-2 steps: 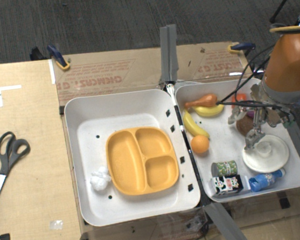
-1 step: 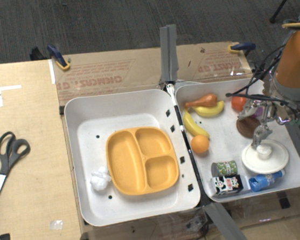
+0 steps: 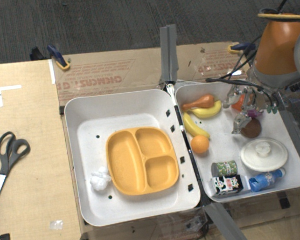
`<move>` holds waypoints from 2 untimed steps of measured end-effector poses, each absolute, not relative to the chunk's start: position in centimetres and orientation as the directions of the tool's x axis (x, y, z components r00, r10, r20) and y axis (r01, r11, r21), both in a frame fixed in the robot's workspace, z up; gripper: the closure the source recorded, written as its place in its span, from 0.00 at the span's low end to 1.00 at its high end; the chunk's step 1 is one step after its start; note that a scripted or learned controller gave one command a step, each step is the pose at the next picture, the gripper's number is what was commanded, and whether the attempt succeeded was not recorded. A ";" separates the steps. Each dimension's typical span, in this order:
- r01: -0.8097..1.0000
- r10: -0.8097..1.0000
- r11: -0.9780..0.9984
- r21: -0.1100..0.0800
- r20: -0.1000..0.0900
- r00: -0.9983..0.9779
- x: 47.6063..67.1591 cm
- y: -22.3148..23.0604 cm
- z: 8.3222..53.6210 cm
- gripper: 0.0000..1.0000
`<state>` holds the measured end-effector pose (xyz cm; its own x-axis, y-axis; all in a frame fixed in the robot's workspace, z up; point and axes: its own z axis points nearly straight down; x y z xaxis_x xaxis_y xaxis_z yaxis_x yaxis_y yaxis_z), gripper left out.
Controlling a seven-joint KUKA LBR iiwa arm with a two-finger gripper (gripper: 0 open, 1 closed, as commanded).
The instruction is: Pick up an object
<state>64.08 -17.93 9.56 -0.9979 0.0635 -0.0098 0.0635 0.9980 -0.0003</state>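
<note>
Gripper hangs low in the right bin, directly above a dark brown round object, placed as if to grasp it; whether it is open or closed I cannot tell. That bin also holds two bananas, an orange, a white lidded bowl, a can and a blue bottle. The left bin carries a yellow divided tray and crumpled white paper.

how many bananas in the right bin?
2. One banana lies near the right bin's far-left corner, beside an orange carrot-like piece; the other banana runs along the left wall, just above the orange. None seem hidden.
</note>
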 end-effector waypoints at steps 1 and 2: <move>0.236 0.236 0.972 0.001 -0.010 -0.972 65.3 -18.2 9.6 0.00; 0.234 0.234 0.972 0.000 -0.018 -0.972 65.5 -18.2 10.8 1.00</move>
